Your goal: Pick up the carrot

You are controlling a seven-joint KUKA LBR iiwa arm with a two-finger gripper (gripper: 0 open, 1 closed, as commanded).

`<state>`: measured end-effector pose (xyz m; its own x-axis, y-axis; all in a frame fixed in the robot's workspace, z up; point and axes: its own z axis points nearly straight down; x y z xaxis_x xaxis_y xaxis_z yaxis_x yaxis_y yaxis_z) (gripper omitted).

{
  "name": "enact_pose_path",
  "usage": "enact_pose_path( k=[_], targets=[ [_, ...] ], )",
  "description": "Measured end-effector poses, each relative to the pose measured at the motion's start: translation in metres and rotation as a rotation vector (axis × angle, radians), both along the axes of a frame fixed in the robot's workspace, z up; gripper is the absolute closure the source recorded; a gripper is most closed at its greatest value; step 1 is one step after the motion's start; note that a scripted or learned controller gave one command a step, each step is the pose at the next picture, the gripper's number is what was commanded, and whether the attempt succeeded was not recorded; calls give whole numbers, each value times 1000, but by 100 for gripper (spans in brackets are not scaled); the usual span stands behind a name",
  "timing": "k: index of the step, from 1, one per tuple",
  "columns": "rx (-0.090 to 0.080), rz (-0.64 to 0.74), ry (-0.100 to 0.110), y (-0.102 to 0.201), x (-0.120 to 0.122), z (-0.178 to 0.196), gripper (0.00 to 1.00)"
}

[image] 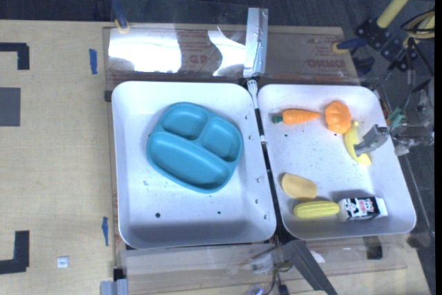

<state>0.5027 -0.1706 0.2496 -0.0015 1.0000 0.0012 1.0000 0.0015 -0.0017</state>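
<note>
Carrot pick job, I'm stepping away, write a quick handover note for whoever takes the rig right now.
Gripper: at the right edge of the right bin, low beside the banana, nothing seen between its fingers; whether it is open or shut is unclear.
Carrot: lying in the right bin's upper part, leafy end pointing toward the left bin, tip next to the small orange pumpkin.
Done: nothing yet; the carrot is not picked.
Left: move the gripper over to the carrot, grasp it, lift it.
</note>
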Motion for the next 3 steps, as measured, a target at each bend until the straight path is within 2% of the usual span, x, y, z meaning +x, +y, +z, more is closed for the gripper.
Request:
enact_pose_path(
  k=[1, 2, 3],
  targets=[
    [-2, 223, -3, -11, 88, -60, 0],
    [4, 291, -2, -32, 159, -153, 0],
    [-3, 293, -9, -33, 161, -141, 100]
  ],
)
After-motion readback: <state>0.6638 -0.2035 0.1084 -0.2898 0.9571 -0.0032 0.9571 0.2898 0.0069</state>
